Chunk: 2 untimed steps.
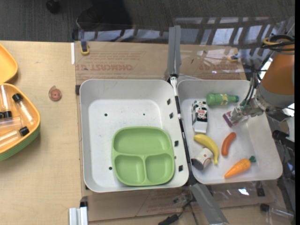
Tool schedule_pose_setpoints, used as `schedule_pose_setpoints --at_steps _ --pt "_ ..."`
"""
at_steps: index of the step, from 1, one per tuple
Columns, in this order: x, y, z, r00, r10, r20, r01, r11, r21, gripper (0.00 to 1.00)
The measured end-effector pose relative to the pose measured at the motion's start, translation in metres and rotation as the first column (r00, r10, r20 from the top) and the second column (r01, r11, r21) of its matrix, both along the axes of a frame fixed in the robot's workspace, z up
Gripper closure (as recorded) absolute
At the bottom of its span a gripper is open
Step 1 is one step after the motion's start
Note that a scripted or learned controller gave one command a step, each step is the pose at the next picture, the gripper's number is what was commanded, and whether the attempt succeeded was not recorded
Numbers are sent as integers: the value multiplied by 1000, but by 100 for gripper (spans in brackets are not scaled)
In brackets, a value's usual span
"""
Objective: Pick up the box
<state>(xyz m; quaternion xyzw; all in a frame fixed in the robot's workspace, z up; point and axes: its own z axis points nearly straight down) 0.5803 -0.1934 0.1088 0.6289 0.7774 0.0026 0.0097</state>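
The arm (276, 81) enters from the right, cut off by the frame edge, its orange band visible above the wrist. The gripper (239, 112) reaches down into the right bin (262, 172), partly covering a small purple object (228, 119) — whether its claw is spread or pinching cannot be told. The box (200, 116), white with cow markings, lies upright in that bin's left part. Beside it: one green bottle (222, 99), one banana (208, 146), one red sausage (228, 143), one carrot (239, 167), one small can (201, 161). The left bin (93, 125) holds one green divided plate (143, 156).
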Motion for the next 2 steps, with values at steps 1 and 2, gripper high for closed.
schedule_pose_setpoints --at_steps 1,2 --pt "0 0 0 1000 0 0 0 1000 0 0" --pt "36 -13 -17 963 -269 -18 270 963 10 0"
